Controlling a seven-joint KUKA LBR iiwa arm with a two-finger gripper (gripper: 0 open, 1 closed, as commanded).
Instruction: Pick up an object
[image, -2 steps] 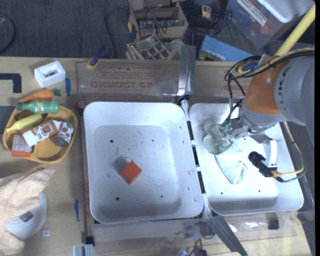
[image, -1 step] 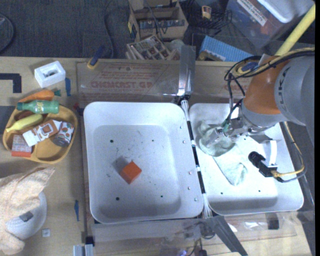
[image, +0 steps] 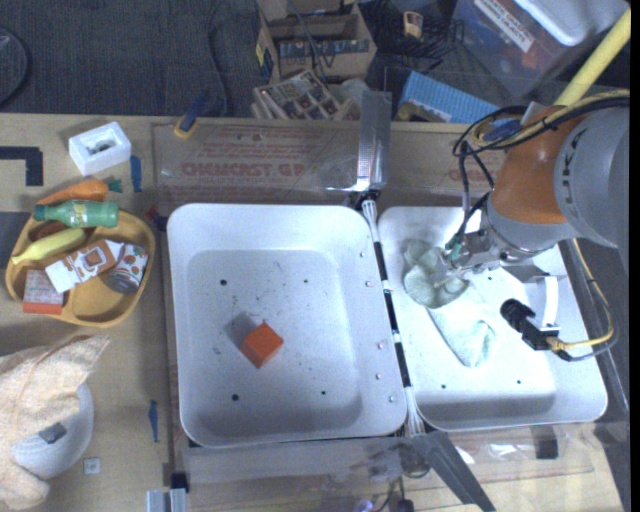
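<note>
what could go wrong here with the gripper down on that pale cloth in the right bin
1. The gripper sits at the crumpled upper end of the pale cloth. It may catch only a loose fold, which could slip out on the lift.
2. The cloth trails down across the right bin, so a lift may drag the hanging end along the floor, or over the wall next to the left bin.
</note>
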